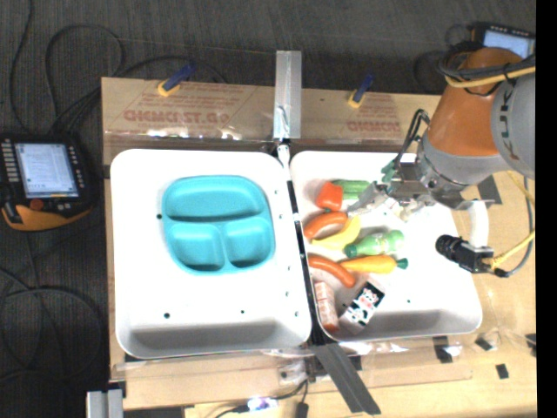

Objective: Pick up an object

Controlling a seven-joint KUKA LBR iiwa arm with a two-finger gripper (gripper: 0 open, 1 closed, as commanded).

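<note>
Far off to the gripper's left, the left bin (139,320) holds just a blue divided plate (218,222), well apart from the action. Moving right into the right bin (435,307), here's the pile of play food: an orange pepper (329,196) just left of the gripper with a green vegetable (352,185) beside it, almost at the fingertips. Below and left of the gripper sit a red-orange piece (322,225) and a banana (346,230), then a green cucumber (376,241) just below the gripper, and a carrot (374,265) under that. Further down and left lie a sausage (332,270) and a small black-and-white carton (365,304) near the bin's front edge. Now the gripper (385,195) itself, low over the upper part of the pile, its metal fingers (372,197) spread a little and pointing left toward the green vegetable. Nothing sits between them that I can make out, so I'd call this the approach: no object picked yet. By my read, the closing, the grip and the lift are all left to do, and the green vegetable or the pepper looks like the likeliest target, though which one I can't say.
</note>
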